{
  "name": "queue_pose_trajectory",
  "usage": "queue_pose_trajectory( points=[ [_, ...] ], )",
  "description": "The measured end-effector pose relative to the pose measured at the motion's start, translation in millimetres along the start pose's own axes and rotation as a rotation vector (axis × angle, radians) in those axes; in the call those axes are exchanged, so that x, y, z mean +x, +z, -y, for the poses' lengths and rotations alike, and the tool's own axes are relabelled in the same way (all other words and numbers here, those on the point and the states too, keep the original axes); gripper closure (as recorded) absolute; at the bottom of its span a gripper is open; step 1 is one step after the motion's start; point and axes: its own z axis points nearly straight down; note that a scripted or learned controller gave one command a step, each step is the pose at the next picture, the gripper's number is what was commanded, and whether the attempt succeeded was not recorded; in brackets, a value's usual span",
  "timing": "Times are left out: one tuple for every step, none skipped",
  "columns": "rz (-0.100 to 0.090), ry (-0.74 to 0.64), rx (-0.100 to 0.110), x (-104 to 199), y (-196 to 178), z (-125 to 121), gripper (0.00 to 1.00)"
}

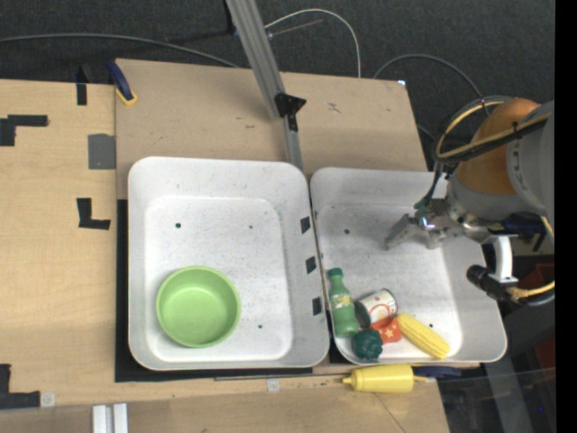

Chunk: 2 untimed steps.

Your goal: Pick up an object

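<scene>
Lower left of frame: green bowl (197, 307), alone in the left bin (144, 242), well apart from everything else and an awkward shape for a two-finger pinch. Lower middle, in the near corner of the right bin (361, 192): green bottle (340, 301) lying against the dividing wall, touching a small can (379, 305) with a red label, a dark green lump (367, 344) below, a red piece (390, 331) beside it, and a corn cob (422, 335) to their right. Just outside the bin's lower rim: yellow mustard bottle (382, 379), flat on the bench. Right of middle: gripper (410, 228), hovering over bare bin floor, well above the cluster in the frame; state of the jaws impossible to tell at this angle. Likely troubles: closing on nothing if lowered here; among the crowded pieces, pinching two at once or nudging one aside; bottle too near the wall for a clean straddle; round can and cob prone to rolling away.
</scene>
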Motion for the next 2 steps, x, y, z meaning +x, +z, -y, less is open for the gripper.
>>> queue_pose_trajectory(
  points=[
    [-0.001,-0.001,0.0,1,-12,0,1.0],
    [-0.001,0.0,-0.004,4,-74,-1,1.0]
  ],
)
